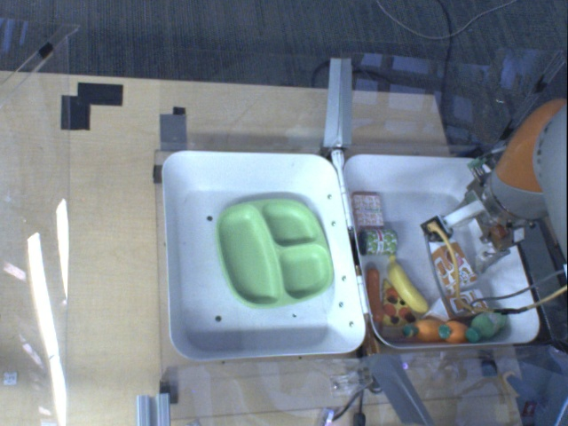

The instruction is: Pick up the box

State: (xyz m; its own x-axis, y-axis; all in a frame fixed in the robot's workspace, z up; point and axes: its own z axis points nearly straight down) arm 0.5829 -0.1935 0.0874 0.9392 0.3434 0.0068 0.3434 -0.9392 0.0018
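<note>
Arm [525,192] comes in from the right edge, over the right bin's [415,183] far right side. Orange band is at top, grey wrist below it, angled down and left into the bin. Gripper [491,234] sits low at the bin's right part, just beside the upper right edge of the box [453,279]. Can't tell if the claw is apart or together, too small and cluttered. No object is seen held.

The box is orange and white and lies flat in the right bin, right of centre, long side running front to back, with a dark end toward the far side.

Other items in the right bin:
- Small patterned pack [366,209] by the left wall.
- Can [382,241] just in front of the pack.
- Banana [406,288] left of the box, close to it.
- Red item [374,289] along the left wall.
- Orange [427,330], carrot [453,330] and green item [485,325] in a row along the front wall, near the box's front end.

Left bin [182,238] holds a green divided plate [275,252] at its centre, flat.
</note>
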